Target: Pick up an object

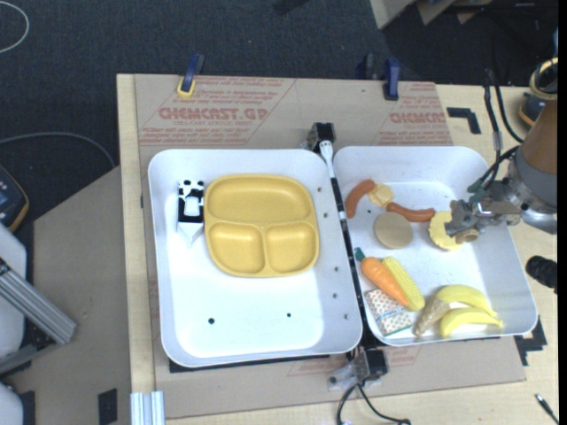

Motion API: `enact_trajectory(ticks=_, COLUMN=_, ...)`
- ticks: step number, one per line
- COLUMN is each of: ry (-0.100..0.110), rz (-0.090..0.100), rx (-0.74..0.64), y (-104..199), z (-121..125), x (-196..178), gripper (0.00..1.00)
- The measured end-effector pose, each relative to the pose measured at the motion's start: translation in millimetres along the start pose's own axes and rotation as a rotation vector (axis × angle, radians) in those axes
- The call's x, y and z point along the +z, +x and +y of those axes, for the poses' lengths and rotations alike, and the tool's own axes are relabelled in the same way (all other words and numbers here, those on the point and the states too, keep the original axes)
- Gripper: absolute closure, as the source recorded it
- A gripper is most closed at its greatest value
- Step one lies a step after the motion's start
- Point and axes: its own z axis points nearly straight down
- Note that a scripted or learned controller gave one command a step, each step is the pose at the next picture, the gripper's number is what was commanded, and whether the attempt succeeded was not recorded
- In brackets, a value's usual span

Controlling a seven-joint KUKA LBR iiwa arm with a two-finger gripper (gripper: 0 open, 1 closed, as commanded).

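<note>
The gripper sits low in the right bin, down on a pale yellow piece; its grasp cannot be told. Left of it lie a tan disc and 2 sausages.

Even overhead light from my feed; white bins bright, near glare. Shadows soft and short. Focus slightly soft, corners dim.
</note>
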Motion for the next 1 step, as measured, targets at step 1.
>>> enact_trajectory(ticks=1, ry=0.001, rz=0.000, rx=0.000, y=-0.2, z=1.3, x=-24.0, gripper=1.00)
